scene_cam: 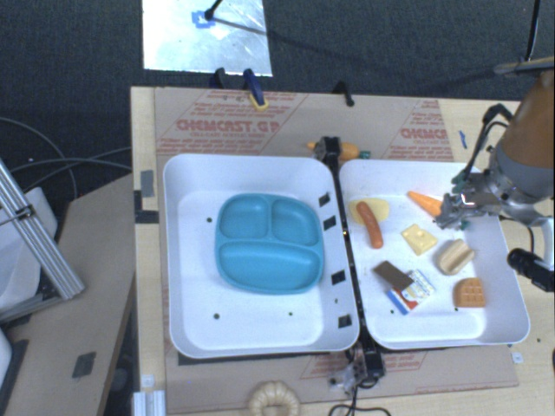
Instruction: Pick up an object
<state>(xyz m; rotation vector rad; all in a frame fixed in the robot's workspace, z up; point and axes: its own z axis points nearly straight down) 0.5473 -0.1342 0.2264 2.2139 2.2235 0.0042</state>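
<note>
— Claw (454,212) first: where is it hanging?

— Over the right bin (503,323), near its far right side, just right of the carrot (425,202). I cannot tell how its jaws stand from here; the tip is a dark blur, and I see nothing caught in it.

— Take me across from the left, using the sausage (370,223) as the mark.

— Well left of the sausage, in the left bin (186,232), lies a blue divided plate (269,242). The sausage itself lies just right of the seam between the bins, partly on a pale yellow flat piece (379,207). Down and right of it there is a brown bar (393,276), touching a small red, white and blue packet (412,291). Right of the sausage sits a yellow cheese wedge (419,238). Up and right is the carrot. Farther right and lower, a bread roll (455,256), and below that a waffle (469,292).

— And the arm?

— Grey, with the orange band (531,133), coming in well right of the sausage, above the table (286,120).
</note>
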